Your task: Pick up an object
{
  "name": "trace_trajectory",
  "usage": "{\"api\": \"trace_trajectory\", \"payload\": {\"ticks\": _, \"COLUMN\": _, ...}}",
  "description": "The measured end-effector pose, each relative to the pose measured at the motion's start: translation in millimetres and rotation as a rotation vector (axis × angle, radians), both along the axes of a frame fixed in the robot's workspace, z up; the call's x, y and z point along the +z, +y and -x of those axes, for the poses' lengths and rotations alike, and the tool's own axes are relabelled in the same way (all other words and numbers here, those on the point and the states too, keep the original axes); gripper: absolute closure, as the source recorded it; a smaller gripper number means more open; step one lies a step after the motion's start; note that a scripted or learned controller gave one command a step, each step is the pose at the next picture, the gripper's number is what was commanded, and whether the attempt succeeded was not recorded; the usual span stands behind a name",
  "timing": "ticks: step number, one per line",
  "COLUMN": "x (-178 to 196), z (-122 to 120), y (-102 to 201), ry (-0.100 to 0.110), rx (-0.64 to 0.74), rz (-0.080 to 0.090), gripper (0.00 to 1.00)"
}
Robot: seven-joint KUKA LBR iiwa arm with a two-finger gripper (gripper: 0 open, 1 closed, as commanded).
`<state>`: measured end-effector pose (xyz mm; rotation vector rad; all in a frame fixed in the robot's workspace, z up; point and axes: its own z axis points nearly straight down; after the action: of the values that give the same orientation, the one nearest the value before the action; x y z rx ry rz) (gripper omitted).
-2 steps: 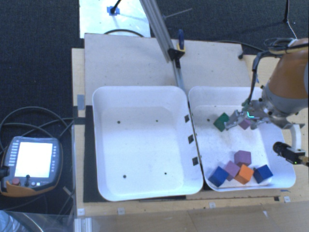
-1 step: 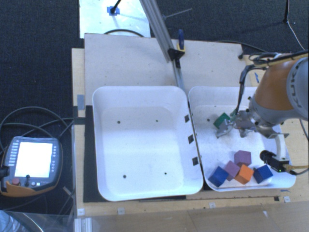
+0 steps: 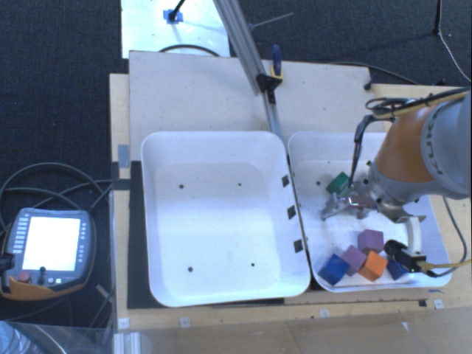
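No text, label or number can be read

Grey arm [image 3: 450, 142] (orange band), black cables.

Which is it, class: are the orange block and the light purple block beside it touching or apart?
Touching. The camera view shows the orange block pressed against the light purple block, with no white bin floor visible between their edges.

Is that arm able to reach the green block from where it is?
Probably yes. The gripper is in the right bin, right beside the green block, and nothing lies between them. The other blocks sit nearer the front edge.
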<state>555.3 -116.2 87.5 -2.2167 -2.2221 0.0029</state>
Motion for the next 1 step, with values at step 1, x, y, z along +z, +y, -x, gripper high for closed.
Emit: {"api": "trace_trajectory", "payload": {"ticks": 1, "x": 13.7, "z": -2.0, "y": -0.6, "ry": -0.007, "rx": 0.002, "rz": 0.001, "gripper": 1.00}}
